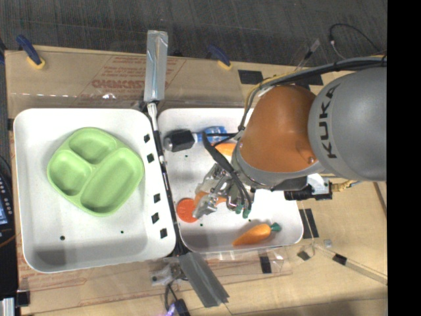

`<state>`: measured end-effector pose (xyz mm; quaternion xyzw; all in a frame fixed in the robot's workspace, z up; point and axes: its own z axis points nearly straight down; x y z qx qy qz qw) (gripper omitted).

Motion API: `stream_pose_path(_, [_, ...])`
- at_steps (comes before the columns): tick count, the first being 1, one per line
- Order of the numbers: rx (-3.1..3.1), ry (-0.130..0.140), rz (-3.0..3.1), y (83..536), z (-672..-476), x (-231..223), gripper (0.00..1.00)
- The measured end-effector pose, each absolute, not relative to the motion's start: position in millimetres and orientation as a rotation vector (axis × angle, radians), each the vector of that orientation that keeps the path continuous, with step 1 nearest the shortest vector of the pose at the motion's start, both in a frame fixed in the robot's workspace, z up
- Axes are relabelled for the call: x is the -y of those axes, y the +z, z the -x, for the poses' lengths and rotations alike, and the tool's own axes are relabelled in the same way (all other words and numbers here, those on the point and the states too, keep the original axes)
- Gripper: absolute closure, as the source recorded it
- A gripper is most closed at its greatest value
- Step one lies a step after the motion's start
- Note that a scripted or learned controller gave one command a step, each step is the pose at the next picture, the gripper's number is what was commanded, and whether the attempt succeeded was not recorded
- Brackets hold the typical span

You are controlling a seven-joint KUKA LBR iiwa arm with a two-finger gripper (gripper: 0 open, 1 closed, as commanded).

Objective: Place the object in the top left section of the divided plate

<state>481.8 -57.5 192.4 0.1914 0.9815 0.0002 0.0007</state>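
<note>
Left bin (39, 242): one green divided plate (96, 170), three sections, lying flat. Right bin (289, 239): one round orange-red object (187, 210) near the left wall; one toy carrot (255, 233) at the near edge; one black item (177, 139) and one blue item (216, 135) at the far side. Gripper (212, 199): low over the right bin, tips just beside the orange-red object; finger state cannot be told. Arm (309, 133): enters from the right.
</note>
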Motion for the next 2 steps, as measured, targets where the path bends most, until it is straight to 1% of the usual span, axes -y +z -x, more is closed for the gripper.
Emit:
stream_pose_path(1, [-3.094, 0.000, -0.553, 191.2, -477.1, -0.4, 1.00])
stream_pose_path(2, [-3.094, -0.001, -0.554, 191.2, -477.1, -0.2, 0.00])
